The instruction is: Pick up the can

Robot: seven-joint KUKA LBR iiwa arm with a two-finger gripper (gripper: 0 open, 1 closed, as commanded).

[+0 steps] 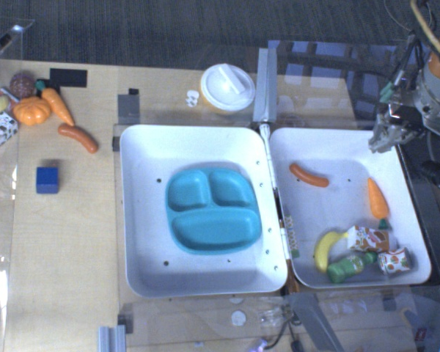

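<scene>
Pincer: the grey metal two-finger pincer point(387, 139) hangs at the far right corner of the right bin, over its rim; whether it is spread or pressed together, I cannot tell, and nothing shows clamped in it.
Arm: the grey robot arm point(434, 97) comes in from the upper right, its orange band just above the wrist and loose cables running alongside, wrist angled down toward the bin corner.
Right bin: a shallow white plastic bin point(337, 149) with rounded corners, its contents mostly toward the near right end.
Can: the small white printed can point(394, 262) lies on its side in the near right corner of the right bin, well apart from the pincer; its long axis runs roughly left to right, slightly tilted.
Can's neighbours: a white printed carton point(370, 238) just beside it, a green plastic bottle point(347, 268) lying flat to its left, a curved yellow toy banana point(326, 248) beyond that.
Farther in the bin: a glossy orange toy carrot point(378, 197) by the right wall, a smooth orange-red toy sausage point(309, 174) near the bin's middle.
Left bin: a matching white bin point(143, 218) holding a teal three-compartment plastic tray point(213, 207).
Surface: pale wood surface point(66, 270) with a blue cube point(48, 180) and a second toy sausage point(78, 138).
</scene>
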